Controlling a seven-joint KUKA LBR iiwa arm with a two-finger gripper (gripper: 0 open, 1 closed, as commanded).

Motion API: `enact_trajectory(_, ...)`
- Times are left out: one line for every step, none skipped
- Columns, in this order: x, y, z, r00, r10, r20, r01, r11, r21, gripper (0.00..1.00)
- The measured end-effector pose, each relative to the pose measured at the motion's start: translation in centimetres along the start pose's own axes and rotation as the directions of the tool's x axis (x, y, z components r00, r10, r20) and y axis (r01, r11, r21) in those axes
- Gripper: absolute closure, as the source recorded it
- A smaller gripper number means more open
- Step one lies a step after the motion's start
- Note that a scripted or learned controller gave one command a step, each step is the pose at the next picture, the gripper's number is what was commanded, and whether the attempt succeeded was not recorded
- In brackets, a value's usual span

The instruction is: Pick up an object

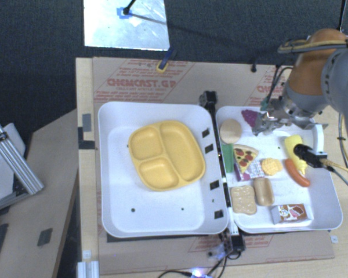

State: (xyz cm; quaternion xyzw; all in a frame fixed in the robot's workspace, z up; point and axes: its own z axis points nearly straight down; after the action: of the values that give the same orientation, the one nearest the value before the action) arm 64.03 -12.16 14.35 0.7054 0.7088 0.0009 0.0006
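The tool [265, 120] hangs over the right bin's [330, 213] far edge, just beside a purple piece [249, 117] in the far left corner; whether it is wide or narrow I cannot tell. The piece looks like a small, light, stiff plastic toy, probably smooth and slippery. Judging by its shape, pinching across its narrow middle seems safest.

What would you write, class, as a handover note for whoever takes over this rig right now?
Gripper: low over the right bin's far end, beside the purple toy; nothing seen held.
Toy food all lies in the right bin: pizza slice, hot dog, bread, banana.
Left bin holds the yellow tray.
Done: nothing lifted.
Left: pick up an object.
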Motion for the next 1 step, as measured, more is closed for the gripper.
enact_trajectory(0.03,0.39,-4.41,1.000,0.000,0.001,0.000,1.000,-0.005,1.00)
